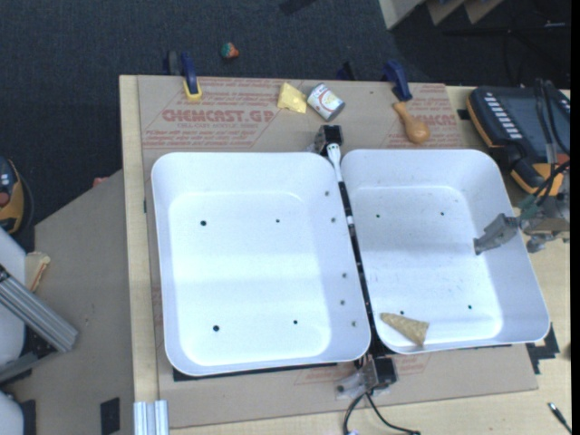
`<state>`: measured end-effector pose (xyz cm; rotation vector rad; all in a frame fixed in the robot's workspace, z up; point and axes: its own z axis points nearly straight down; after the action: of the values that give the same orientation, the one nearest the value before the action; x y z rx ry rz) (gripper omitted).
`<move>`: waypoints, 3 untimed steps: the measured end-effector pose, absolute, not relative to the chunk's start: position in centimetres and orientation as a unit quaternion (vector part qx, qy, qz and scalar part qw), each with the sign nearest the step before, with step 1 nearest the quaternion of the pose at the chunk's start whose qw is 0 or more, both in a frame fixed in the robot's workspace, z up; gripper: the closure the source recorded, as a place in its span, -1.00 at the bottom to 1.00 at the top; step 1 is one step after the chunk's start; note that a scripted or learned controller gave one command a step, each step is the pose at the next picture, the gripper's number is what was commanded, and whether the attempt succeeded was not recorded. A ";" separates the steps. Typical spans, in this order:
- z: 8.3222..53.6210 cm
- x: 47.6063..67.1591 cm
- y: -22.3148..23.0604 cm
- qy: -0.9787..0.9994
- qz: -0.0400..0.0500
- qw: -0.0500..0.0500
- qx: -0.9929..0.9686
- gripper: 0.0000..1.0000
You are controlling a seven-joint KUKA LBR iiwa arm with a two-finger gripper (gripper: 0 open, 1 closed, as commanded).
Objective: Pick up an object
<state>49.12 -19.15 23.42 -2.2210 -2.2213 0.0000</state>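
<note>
Counter [145,243]: I see a board clamped flat at its far edge, which I take to be what keeps both bins from sliding.
Left bin [172,188]: it sits against its neighbour along the centre seam; its floor is bare white with a few dark dots.
Right bin [494,175]: this is the one nearest the arm's side, so I judge it to be the working bin.
Hand [497,234]: it hangs low over the right bin's right rim, nothing visibly in it; I cannot tell whether it is released or clenched.
Wedge [404,326]: a tan, crumbly-looking piece lying flat by the right bin's near wall, well apart from the hand; I judge it the pick target.
Strays: a yellow chunk [291,99], a small can [325,102] and an orange-brown lump [412,127] lie on the counter beyond the bins.
</note>
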 end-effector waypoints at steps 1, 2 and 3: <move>24.5 49.2 -19.2 -0.707 -0.001 -0.002 -0.707 1.00; 31.6 47.9 -22.7 -0.706 -0.001 -0.005 -0.708 1.00; 25.9 47.9 -12.9 -0.711 0.000 0.004 -0.704 1.00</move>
<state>47.94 -12.90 25.87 -2.2041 -2.2262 0.0007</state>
